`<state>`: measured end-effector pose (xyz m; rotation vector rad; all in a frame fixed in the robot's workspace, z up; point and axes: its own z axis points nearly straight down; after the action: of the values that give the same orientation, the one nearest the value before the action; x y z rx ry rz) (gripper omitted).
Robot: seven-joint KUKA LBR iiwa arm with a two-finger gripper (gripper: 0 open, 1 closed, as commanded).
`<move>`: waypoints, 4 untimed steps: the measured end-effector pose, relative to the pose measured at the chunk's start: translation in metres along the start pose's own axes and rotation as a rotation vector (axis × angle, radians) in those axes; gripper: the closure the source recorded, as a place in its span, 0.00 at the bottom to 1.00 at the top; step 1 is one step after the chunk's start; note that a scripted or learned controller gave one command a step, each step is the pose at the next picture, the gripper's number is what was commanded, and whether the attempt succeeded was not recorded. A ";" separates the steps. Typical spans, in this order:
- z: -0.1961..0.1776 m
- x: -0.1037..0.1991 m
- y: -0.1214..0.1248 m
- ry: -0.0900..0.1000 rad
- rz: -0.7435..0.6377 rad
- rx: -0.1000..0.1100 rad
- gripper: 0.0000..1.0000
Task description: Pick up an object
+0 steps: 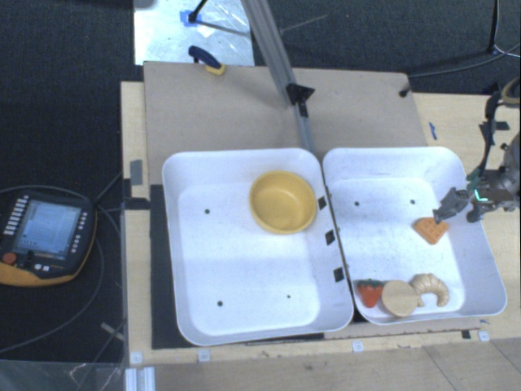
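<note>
Gripper (456, 206) at right bin's (383, 165) right edge, fingers' state cannot be told; orange wedge (430, 230) lies just below-left of it, nearest target.

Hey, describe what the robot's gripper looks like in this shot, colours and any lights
The gripper is dark grey to black, slim and tapering toward its tip. A small green-teal light glows on its body. Behind it, grey metal parts and thin dark cables run up the picture's right edge.
</note>
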<state>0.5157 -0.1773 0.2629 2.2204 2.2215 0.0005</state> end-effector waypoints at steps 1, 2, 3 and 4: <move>0.000 0.000 0.000 0.000 0.000 0.000 0.00; 0.060 0.005 -0.004 0.001 0.000 0.005 0.00; 0.117 0.002 0.003 0.001 0.000 0.005 0.00; 0.169 0.002 0.002 0.001 0.001 0.004 0.00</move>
<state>0.5180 -0.1754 0.0938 2.2235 2.2235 -0.0028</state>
